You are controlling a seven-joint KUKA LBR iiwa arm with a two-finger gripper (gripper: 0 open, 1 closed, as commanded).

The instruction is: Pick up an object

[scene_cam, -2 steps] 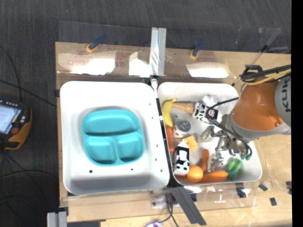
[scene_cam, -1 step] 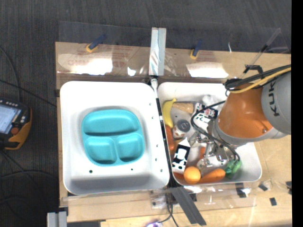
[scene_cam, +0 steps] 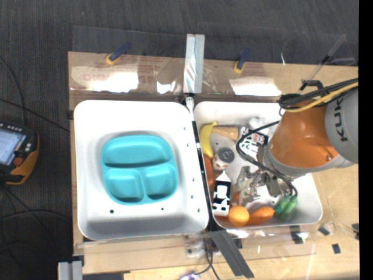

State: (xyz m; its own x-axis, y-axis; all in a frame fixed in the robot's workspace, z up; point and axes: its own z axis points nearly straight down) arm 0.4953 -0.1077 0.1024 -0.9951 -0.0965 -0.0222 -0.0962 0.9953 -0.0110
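- Left bin point(scene_cam: 87, 174): a glossy teal tray point(scene_cam: 139, 167) with three compartments is seen.
- Right bin point(scene_cam: 312, 206): banana point(scene_cam: 206, 137), orange point(scene_cam: 238, 216), green piece point(scene_cam: 285, 206) and cow-patterned box point(scene_cam: 221, 197) lie crowded.
- Jaws point(scene_cam: 256, 185) hang just above the orange; their spread cannot be told.
- One isolated, rounded item should be approached squarely.

The robot arm point(scene_cam: 344, 124) is grey and round, with big dark letters on its side. A fat orange band point(scene_cam: 300, 139) wraps it near the end. Black and yellow cables point(scene_cam: 315, 93) loop over the top. The tool point(scene_cam: 256, 185) is shiny grey metal.
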